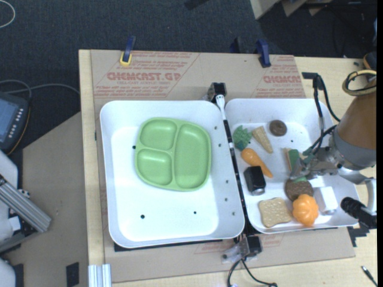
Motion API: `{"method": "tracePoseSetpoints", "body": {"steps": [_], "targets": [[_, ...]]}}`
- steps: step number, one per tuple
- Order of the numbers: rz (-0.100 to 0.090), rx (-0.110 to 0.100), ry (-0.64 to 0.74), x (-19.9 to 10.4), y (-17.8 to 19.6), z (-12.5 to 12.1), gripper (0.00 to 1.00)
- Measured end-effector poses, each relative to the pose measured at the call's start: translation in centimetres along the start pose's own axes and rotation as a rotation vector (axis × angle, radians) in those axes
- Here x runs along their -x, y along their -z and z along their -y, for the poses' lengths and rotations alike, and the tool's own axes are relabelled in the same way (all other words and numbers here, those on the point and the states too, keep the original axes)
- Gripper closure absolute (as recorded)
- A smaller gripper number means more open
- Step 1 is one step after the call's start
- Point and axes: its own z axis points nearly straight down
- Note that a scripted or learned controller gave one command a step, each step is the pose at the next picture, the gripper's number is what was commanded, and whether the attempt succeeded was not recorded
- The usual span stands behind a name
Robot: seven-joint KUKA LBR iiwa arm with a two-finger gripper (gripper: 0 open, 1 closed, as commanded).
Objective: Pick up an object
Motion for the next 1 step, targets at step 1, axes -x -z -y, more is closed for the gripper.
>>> {"method": "tracePoseSetpoints", "body": {"steps": [1], "targets": [[0.0,0.002,0.001,-0.05,6.35,0.02,1.0]]}}
